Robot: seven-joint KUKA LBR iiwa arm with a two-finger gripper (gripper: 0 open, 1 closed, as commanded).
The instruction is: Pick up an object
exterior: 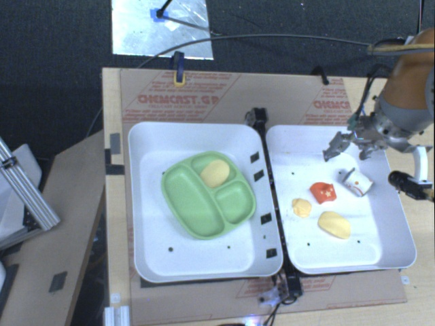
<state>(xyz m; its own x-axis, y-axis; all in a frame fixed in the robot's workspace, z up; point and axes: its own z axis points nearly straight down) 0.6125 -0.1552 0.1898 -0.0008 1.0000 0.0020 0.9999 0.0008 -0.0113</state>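
Bench [204, 90] w/ two bins
Left bin [149, 202] & right bin [380, 250] sit side by side on brown board, touching at centre; blue clamp [178, 66] at back edge.

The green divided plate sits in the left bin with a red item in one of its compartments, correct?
Not quite. The green divided plate does sit in the left bin, but the item in its compartment is a yellow piece, not red. The red item lies in the right bin, as the camera view shows.

Blue-and-yellow clamp [178, 68] on the board's far edge, beside a foil sheet [162, 17].
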